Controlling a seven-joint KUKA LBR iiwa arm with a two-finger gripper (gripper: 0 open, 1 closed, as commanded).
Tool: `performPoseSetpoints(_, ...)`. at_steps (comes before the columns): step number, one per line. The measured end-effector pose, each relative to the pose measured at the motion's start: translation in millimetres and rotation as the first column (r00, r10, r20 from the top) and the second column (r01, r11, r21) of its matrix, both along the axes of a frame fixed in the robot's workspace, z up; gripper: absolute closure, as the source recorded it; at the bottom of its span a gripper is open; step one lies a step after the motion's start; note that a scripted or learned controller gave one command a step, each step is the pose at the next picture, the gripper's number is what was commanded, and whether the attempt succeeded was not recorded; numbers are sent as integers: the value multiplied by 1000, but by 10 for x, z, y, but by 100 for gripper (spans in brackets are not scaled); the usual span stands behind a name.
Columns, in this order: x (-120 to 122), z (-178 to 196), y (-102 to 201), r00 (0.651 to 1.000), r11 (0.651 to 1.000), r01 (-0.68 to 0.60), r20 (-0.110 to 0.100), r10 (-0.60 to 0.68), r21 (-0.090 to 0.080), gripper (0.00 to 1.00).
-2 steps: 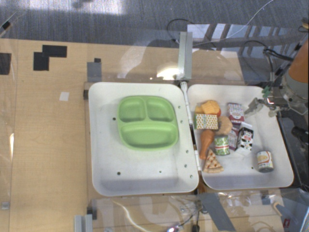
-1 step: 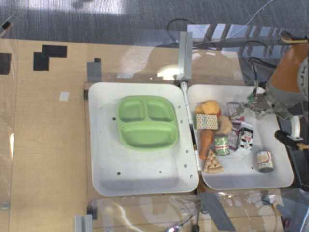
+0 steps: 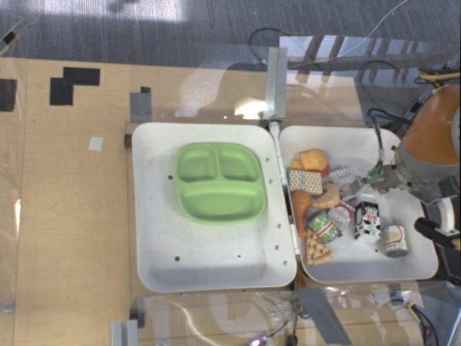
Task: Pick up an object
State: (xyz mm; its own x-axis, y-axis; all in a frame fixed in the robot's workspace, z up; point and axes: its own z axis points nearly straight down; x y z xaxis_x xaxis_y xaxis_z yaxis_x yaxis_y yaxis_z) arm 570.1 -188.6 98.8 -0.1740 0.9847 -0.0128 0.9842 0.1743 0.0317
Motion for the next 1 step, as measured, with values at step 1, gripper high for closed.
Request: performPoseSetpoints(1, -561, -90, 7, 999, 1000, 30, -20, -30, 3, 0)
